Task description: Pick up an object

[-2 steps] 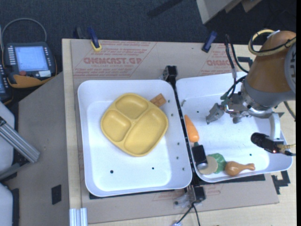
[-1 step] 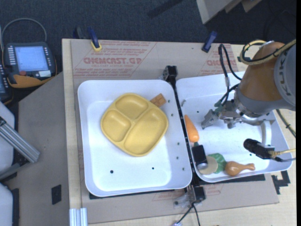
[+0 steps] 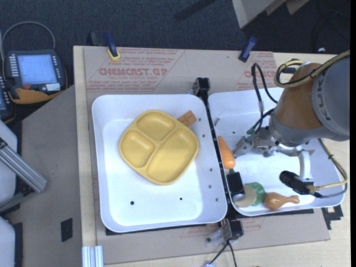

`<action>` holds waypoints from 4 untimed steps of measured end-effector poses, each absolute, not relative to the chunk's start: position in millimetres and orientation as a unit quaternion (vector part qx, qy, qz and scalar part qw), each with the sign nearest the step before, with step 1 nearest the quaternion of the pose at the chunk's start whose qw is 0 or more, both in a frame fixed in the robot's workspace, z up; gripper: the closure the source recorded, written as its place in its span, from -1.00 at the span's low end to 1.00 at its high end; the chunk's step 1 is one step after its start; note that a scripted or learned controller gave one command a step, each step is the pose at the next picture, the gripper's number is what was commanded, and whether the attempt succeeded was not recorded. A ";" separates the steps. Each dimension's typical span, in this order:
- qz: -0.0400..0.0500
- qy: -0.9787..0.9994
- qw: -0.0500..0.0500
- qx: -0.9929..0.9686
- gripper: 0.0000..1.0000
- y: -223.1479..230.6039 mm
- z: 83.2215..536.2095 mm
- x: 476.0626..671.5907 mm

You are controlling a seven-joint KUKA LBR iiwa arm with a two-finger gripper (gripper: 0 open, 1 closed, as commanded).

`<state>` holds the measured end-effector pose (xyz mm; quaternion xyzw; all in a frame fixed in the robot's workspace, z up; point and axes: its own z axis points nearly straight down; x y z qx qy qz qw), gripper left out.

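The grey arm with the orange band is reaching into the right-hand shallow white bin (image 3: 328,200), its gripper (image 3: 257,144) hanging over the bin's bare middle; whether anything sits in it, or how it is set, I cannot tell from this angle. The likeliest targets are lying along the bin's near and left edges: an orange plastic carrot (image 3: 225,152) beside the divider, a green round toy (image 3: 255,193) and a tan drumstick-shaped piece (image 3: 280,200). The yellow divided plate (image 3: 159,147) is resting in the left-hand white bin (image 3: 105,166), covering a small brown block (image 3: 187,117).
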<state>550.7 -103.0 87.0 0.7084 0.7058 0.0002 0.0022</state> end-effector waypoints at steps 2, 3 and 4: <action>0.002 0.707 0.003 0.707 1.00 -102.6 163.6 558.8; 0.001 0.707 0.002 0.707 1.00 -107.0 207.2 560.0; 0.002 0.707 0.003 0.707 1.00 -107.7 257.4 551.6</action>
